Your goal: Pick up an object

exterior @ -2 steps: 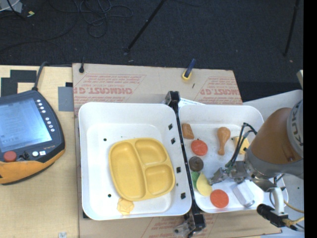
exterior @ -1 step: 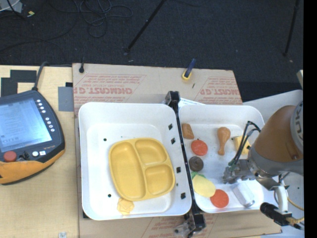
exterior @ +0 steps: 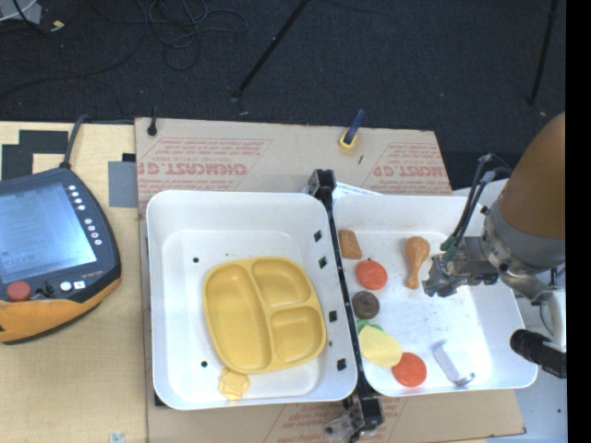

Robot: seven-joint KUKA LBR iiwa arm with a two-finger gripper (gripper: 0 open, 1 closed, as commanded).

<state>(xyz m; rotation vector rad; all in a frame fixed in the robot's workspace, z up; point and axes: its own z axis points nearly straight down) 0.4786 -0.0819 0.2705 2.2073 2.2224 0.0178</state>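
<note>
The gripper (exterior: pixel 441 280) is hovering at three o'clock of the drumstick (exterior: pixel 416 258) in the right bin (exterior: pixel 494 326); its grip is unreadable.

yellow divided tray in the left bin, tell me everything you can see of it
The yellow divided plastic tray lies flat, face up, on the floor of the left white bin, turned slightly askew to the walls. It has rounded corners and three compartments: one long one on the left, two smaller ones on the right. All three hold nothing. A small yellow piece lies at its lower left corner; whether they touch is unclear.
</note>
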